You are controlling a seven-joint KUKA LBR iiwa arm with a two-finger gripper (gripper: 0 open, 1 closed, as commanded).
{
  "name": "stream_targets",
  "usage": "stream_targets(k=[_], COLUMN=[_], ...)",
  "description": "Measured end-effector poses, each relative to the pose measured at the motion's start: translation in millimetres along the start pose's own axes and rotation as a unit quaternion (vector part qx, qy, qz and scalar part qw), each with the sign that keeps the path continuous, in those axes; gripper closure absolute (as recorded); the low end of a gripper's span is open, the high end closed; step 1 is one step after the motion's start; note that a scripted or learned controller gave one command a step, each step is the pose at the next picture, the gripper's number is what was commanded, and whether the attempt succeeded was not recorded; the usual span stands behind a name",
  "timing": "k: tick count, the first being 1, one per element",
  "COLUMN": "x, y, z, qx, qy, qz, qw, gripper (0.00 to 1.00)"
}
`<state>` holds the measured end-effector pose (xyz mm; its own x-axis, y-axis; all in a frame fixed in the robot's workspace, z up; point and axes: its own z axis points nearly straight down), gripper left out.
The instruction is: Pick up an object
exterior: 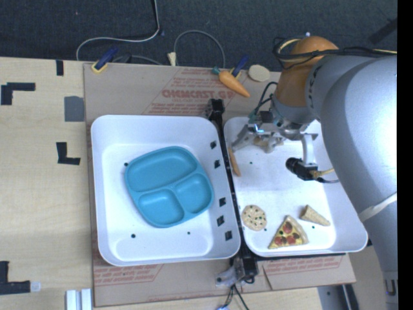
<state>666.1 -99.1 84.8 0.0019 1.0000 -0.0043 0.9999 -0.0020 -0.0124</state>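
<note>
The arm (361, 128), grey and bulky, is filling the right side as the thing nearest the camera, with its orange band (303, 70) sitting above the wrist. Its claw (261, 134) is hanging low over the far left part of the right bin (345, 237), and whether the claw is clenched or released cannot be told from this angle; nothing is showing between its fingers. A small tan thing (263, 143) is lying just beneath the claw, too blurred to name.

Just beside the claw, toward the bin's left wall, a thin brown stick (233, 165) is lying on the white floor. A black cable piece (303, 168) is hanging off the wrist, to the claw's right.

Farther out, along the near edge of the right bin, a cookie (254, 217), a pizza slice (288, 233) and a small wedge (315, 216) are lying apart from one another, well apart from the claw.

In the left bin (106, 173) a blue divided plate (169, 185) is resting flat near the middle.

Beyond the bins, a toy carrot (233, 83) is lying on the cardboard sheet (129, 89) that is covering the bench (39, 192), and wires (155, 24) are looping across the dark floor behind.
</note>
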Motion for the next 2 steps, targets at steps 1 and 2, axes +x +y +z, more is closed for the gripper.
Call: stream_targets(k=[1,2], x=[-1.3,-1.4], y=[-0.5,-0.4], z=[-10.2,-9.9], qx=[0.0,0.0], qy=[-0.001,-0.001], qz=[0.0,0.0], qw=[1.0,1.0], gripper=[1.0,0.0])
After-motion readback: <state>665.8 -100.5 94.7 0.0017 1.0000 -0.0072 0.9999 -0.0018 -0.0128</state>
